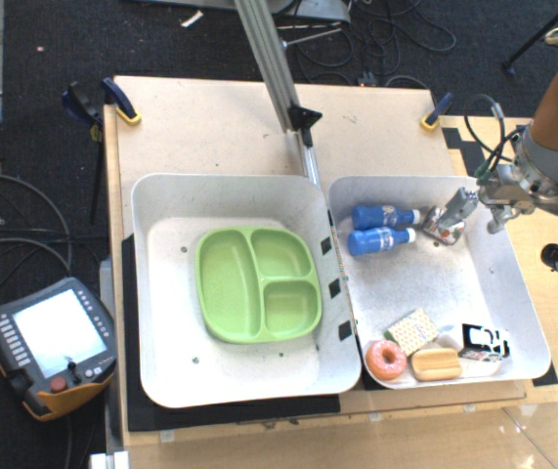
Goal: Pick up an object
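While the arm reaches in from the right, its gripper [476, 206] hangs over the upper part of the right bin [513, 281], and whether it is released or clenched cannot be told at this size. A small red and white object [444, 228] lies just below the gripper, with two blue bottles [383, 229] lying side by side just to its left. Along the bin's near edge sit a pink doughnut [387, 360], a checkered sponge [413, 331], a bread roll [436, 363] and a black and white item [485, 340]. A green divided plate [258, 283] rests in the left bin [161, 262].
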Motion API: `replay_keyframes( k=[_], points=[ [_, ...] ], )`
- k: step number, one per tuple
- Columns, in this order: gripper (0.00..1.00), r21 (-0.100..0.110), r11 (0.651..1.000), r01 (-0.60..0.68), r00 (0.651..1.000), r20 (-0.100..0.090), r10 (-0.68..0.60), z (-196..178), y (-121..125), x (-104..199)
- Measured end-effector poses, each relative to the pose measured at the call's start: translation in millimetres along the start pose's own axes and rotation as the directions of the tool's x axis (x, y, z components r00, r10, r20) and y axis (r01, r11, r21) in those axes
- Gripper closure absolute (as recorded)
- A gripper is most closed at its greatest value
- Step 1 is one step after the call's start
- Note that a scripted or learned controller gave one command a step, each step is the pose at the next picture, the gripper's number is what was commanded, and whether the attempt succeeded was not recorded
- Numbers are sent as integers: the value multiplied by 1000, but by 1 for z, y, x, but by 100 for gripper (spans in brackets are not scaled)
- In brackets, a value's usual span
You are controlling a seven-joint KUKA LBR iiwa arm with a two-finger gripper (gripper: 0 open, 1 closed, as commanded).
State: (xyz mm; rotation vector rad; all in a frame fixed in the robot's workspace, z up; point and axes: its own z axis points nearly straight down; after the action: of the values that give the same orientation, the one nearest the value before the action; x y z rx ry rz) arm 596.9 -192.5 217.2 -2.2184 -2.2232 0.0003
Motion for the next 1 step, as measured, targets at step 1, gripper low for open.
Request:
replay_keyframes(
  k=[1],
  points=[
    [0, 0, 1000, 0, 1000, 0, 0, 0, 0, 0]
  ],
)
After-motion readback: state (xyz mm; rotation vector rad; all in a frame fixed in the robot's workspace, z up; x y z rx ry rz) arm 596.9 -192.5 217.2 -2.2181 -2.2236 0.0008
